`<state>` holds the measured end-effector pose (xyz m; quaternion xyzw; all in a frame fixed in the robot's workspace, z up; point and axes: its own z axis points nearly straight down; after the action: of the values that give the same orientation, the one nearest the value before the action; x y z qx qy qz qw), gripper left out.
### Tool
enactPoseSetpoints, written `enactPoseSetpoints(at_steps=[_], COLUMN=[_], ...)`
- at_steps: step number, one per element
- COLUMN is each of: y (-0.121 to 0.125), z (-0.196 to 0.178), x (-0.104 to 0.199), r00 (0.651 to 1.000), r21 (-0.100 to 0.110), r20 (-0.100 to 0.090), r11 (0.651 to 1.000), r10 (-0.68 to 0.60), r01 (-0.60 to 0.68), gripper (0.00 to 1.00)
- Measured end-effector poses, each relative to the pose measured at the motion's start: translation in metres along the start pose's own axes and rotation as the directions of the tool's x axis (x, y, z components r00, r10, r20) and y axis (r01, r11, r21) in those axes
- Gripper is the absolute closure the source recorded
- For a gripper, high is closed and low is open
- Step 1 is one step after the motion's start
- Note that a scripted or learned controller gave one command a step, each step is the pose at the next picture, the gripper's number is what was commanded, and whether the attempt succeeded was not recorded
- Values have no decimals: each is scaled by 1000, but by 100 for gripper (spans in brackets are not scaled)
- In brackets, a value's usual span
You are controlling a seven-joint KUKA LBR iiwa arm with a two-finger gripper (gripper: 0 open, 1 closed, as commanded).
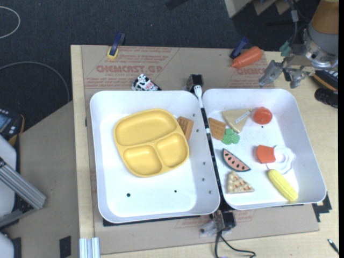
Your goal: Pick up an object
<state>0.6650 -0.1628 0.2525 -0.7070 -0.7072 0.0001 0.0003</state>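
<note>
My gripper (281, 79) hangs above the bench just beyond the far edge of the right bin (309, 144), open, with nothing between its fingers. In that bin lie a red tomato (262, 115), a pale cheese wedge (236, 118), a green broccoli piece (231, 137), an orange cracker (216, 128), a watermelon slice (235, 160), a pizza slice (238, 183), a yellow corn cob (282, 184) and an orange-and-white piece (267, 153). The tomato is the toy closest to the gripper, a little nearer the camera and to its left.
The left bin (102, 160) holds a yellow divided plate (150, 142) with a brown toast piece (185, 126) at its right edge. An orange carrot (247, 57) and a black-and-white cow toy (145, 83) lie on the bench behind the bins.
</note>
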Motion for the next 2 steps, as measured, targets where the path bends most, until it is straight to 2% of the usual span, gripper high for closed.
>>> enactPoseSetpoints(at_steps=[2], y=[-4], z=[109], x=[19], r00=[1000], r21=[5], r20=[-1], r11=[1000], r10=[-1], r01=[1], gripper=[0])
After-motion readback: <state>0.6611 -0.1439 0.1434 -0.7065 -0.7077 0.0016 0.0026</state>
